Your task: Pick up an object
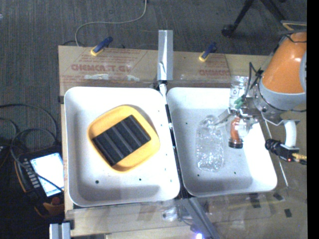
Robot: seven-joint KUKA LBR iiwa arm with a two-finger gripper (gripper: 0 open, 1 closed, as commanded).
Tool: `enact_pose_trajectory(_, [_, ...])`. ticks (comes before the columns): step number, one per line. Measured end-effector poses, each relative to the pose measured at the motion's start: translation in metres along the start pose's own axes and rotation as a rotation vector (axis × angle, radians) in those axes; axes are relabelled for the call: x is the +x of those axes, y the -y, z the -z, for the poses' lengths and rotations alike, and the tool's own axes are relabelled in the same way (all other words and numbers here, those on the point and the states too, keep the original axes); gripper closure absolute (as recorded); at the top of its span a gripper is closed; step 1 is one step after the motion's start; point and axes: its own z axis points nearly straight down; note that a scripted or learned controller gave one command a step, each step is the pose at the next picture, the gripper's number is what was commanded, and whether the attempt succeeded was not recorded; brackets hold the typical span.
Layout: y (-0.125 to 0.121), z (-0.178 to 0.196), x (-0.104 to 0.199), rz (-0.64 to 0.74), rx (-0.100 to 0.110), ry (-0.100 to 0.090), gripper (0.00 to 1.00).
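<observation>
Spanning the bench, two white bins: the left bin (pixel 75 133) holds a yellow dish with a black ribbed insert (pixel 123 137); the right bin (pixel 259 176) holds a clear plastic bottle (pixel 210 146) lying left of the gripper (pixel 236 133), whose jaw opening cannot be told.

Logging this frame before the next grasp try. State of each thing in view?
yellow tray with black ribbed insert: lying flat in the left bin, turned at an angle.
clear plastic bottle: lying on its side in the right bin, looks crumpled.
end effector: low over the right bin, beside the bottle; grip state unreadable.
</observation>
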Motion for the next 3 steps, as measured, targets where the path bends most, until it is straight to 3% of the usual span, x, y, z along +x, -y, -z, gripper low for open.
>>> enact_pose_trajectory(1, [-0.046,0.130,0.013,0.072,-0.002,0.003,0.00])
enact_pose_trajectory(2, [-0.029,-0.001,0.029,0.116,0.001,0.001,0.00])
enact_pose_trajectory(3, [-0.030,0.098,-0.042,-0.063,-0.002,0.005,0.00])
